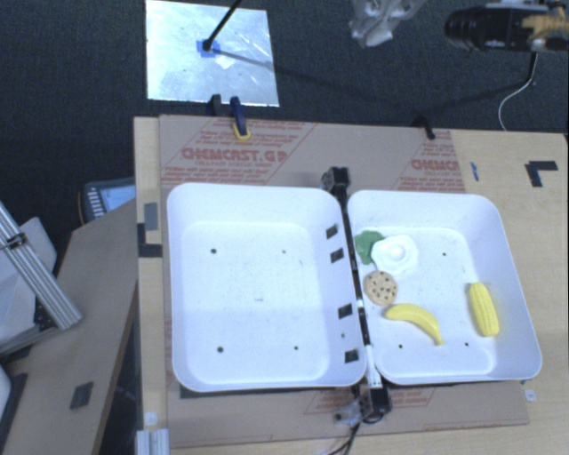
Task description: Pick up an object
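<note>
Dark carpet surrounds the counter (267, 147). We log two white bins: left bin (249, 284); right bin (498, 355) holding fried egg (396, 254), banana (416, 320), corn cob (483, 308), cookie (380, 287), green leaf (367, 242). Hand (378, 22) blurred at top; grip state indeterminable.

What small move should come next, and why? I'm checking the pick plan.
Probably bring the gripper down from the view's top edge toward the right bin. It sits far above the bench, while the corn cob lies apart from the banana, an easy target.
</note>
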`<act>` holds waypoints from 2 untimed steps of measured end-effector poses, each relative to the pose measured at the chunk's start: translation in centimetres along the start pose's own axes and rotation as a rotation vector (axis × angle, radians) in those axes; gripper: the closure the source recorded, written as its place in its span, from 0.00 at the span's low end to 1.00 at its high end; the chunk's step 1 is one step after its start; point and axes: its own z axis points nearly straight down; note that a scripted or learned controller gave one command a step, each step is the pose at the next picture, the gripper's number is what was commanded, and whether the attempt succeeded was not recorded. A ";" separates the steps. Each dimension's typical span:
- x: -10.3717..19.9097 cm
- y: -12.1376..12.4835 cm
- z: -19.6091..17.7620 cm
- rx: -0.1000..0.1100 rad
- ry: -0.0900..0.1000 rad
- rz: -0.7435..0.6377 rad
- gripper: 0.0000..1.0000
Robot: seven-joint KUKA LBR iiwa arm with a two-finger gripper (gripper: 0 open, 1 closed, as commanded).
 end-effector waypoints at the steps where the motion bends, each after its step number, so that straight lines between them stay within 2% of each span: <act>1: 0.0 0.0 -1.1 -0.003 0.000 -0.002 1.00; 2: 0.0 0.0 -1.1 -0.002 0.000 -0.003 0.00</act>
